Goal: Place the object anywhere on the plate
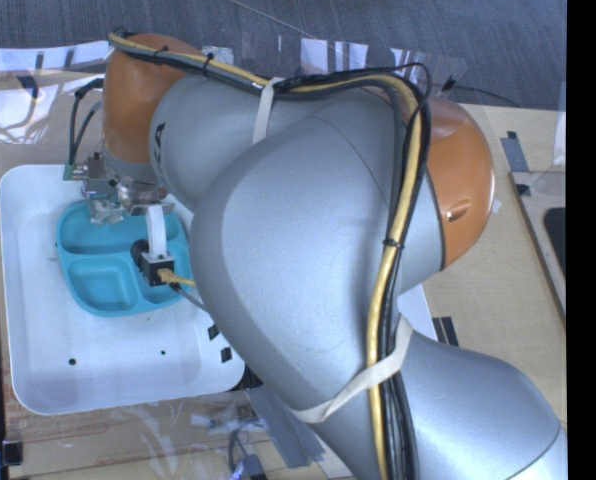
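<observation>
Robot arm [328, 268], one, grey and orange, reaches in from 3 o'clock, its single gripper [113, 208] over the 12 o'clock edge of one blue divided plate [103, 268] lying in the 12 o'clock half of one white bin [98, 378]; whether the gripper is parted or closed cannot be told.

Arm [308, 268]: bulky rounded grey shells, smooth and glossy. Orange band [138, 88] above the wrist, second orange section [463, 188] at the far joint. Yellow cable [403, 218] paired with a black cable [422, 128] along the casing, tied down by pale straps [263, 118]. Small silvery metal gripper [110, 211].
</observation>
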`<move>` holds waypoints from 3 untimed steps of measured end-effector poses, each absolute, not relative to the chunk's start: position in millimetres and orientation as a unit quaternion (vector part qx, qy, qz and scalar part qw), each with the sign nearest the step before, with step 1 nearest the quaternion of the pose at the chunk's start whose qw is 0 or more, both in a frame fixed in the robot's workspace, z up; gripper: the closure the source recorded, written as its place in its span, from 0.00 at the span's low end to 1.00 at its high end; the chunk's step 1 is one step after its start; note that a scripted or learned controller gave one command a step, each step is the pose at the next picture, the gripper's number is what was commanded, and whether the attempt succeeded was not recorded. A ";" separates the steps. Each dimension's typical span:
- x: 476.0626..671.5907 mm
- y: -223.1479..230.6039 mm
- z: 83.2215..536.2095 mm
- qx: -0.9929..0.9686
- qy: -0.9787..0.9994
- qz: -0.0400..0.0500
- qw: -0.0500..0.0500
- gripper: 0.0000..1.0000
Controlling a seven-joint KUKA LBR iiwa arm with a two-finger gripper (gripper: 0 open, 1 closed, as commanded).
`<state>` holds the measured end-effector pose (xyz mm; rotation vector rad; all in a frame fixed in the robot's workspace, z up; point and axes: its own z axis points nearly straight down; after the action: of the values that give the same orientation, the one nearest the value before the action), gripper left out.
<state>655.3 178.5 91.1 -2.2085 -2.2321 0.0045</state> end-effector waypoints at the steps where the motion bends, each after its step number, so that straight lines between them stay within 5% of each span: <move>1: 654.0 215.9 88.9 -0.705 -0.709 0.006 0.003 1.00; 2: 650.1 134.6 90.8 -0.706 -0.708 0.003 0.001 1.00; 3: 654.8 206.2 91.1 -0.703 -0.711 0.001 0.002 1.00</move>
<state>654.8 206.2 91.1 -2.2072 -2.2303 0.0028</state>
